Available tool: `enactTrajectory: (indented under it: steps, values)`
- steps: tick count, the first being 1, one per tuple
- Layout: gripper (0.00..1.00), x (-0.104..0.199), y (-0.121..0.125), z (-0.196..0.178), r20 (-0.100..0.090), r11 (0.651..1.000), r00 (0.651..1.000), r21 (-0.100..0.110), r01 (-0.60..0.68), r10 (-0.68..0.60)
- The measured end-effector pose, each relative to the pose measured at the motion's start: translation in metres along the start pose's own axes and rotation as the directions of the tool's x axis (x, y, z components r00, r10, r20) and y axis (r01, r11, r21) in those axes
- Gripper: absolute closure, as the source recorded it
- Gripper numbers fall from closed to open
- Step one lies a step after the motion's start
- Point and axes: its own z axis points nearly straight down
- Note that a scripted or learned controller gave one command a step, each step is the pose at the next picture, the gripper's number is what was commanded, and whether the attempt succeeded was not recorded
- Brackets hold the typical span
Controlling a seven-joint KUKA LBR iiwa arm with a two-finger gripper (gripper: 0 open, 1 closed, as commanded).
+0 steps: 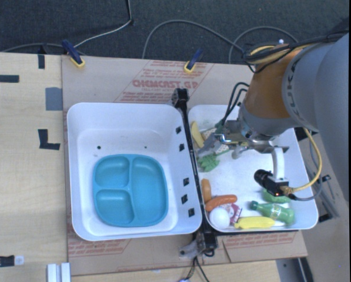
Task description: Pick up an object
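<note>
My gripper [213, 145] is low in the right bin [254, 168], near its left wall, among a cluster of small toys. Right at it lie a green leafy piece [209, 162], a yellow banana-like piece [197, 135] and a pale speckled piece [223, 150]. At the bin's front sit an orange carrot [206, 188], a red sausage [221, 201], a white egg [219, 217], a yellow corn-like piece [253, 222] and a green bottle [273, 211]. The arm covers the bin's back right.
The left bin [81, 122] holds a blue divided plate [130, 190]. A black divider with clips [187, 157] separates the two bins. Cardboard lies under both bins, with clamps at its back edge.
</note>
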Motion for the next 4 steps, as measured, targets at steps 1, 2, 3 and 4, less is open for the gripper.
enactTrajectory:
  steps: [1,2,3,4]
  values:
    - [0.0,-0.007,0.036,0.0,0.0,1.0,1.0,0.0,0.002,-0.002]
    - [0.0,0.004,-0.02,0.0,0.0,1.0,1.0,-0.001,0.0,0.0]
    - [0.0,-0.064,0.079,0.021,0.001,1.0,1.0,0.0,0.0,0.0]
    - [0.0,-0.057,0.073,0.071,0.0,1.0,1.0,0.002,0.001,-0.001]
